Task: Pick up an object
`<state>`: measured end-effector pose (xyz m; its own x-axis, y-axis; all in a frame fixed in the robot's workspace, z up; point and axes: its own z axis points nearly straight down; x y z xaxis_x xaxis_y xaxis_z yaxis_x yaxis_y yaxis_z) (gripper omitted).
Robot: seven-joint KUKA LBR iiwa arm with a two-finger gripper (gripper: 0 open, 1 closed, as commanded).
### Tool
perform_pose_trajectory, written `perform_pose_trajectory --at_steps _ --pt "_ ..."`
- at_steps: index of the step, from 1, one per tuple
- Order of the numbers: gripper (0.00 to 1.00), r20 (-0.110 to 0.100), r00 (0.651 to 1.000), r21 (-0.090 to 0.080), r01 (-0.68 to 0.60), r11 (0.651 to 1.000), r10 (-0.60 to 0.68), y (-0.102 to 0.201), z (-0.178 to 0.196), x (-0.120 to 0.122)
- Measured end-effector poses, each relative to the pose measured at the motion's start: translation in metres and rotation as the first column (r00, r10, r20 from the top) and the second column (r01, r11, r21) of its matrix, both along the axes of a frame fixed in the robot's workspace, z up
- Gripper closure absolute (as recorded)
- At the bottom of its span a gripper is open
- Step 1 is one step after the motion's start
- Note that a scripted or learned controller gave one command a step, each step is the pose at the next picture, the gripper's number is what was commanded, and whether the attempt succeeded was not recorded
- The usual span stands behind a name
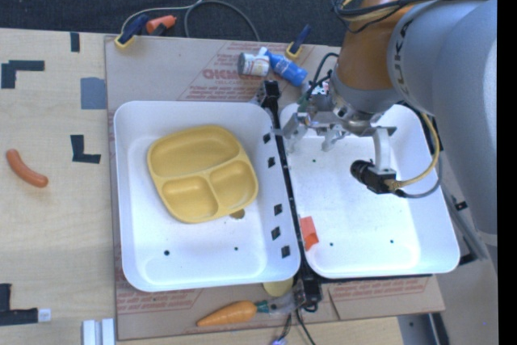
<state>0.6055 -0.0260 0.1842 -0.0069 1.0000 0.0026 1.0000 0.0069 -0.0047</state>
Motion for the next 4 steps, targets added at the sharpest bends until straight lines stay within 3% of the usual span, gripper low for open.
perform_pose_trajectory --at_steps 1,2,3,4 --pt "0.0 0.006 1.0 -0.004 0.008 1.0 -0.008 -0.057 0.0 0.034" --pt "0.0 0.004 1.0 0.0 -0.002 1.0 0.002 0.023 0.0 0.051" --pt "0.0 0.0 1.0 -0.008 0.014 1.0 -0.014 -0.078 -0.045 0.061" --pt "0.0 0.004 1.0 -0.001 0.003 1.0 -0.003 -0.017 0.003 -0.023"
